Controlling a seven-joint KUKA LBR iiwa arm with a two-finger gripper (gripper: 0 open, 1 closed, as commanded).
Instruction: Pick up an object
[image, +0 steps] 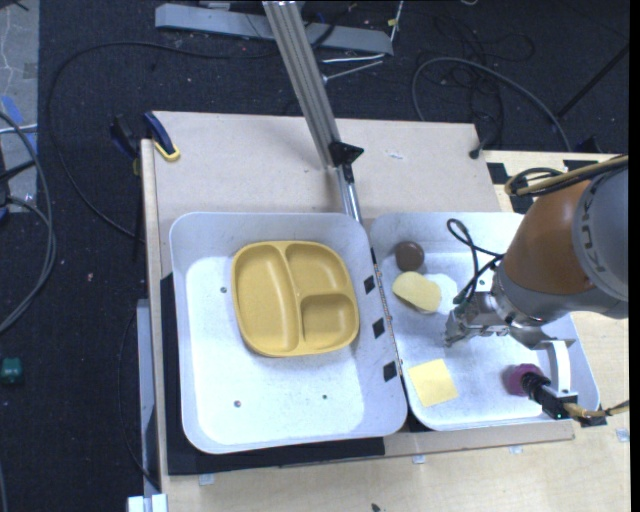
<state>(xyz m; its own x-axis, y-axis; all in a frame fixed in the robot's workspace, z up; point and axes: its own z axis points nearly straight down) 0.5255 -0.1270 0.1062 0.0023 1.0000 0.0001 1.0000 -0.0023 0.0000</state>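
Camera view: jaws beside pale yellow lump.

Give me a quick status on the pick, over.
Gripper low in right bin, beside the pale yellow lump; nothing seen held. Yellow square, brown ball, purple object loose nearby. Yellow divided tray in left bin.

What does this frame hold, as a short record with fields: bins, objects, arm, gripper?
left bin: yellow divided plate
right bin: brown round object, pale yellow lump, flat yellow square, purple object
arm: enters from the right, over the right bin
gripper: low in the right bin, between lump and square; finger state unclear
held object: none seen
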